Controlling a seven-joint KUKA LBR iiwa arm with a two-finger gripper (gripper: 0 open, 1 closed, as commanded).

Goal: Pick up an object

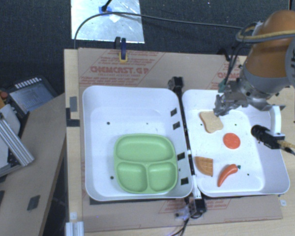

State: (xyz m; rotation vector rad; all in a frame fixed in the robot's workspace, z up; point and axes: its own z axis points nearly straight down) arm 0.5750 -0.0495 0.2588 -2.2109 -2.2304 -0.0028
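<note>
1. The gripper (pixel 222 108) hung low over the far part of the right bin (pixel 280 178), directly above the upper end of a tan bread slice (pixel 211 121).
2. The slice lay flat on the bin floor, its long axis running roughly from far to near and leaning a little rightward toward the viewer. It sat immediately below and just left of the fingertips, apparently touching or almost so.
3. Finger state: could not tell. The tips merged into one dark grey mass against the slice's edge, with no gap readable and nothing visibly clamped between them.
4. Other candidates in the same bin: an orange disc (pixel 231 140) near the slice, a waffle-like wedge (pixel 204 165) by the left wall, and an orange-red pepper (pixel 228 174) toward the near side. All lay farther from the gripper than the slice.
5. The left bin (pixel 96 100) held a green divided tray (pixel 145 162), well apart from the gripper.
6. Judgement: the slice was the likely target; a thin, flat piece might slip a pinch.
</note>
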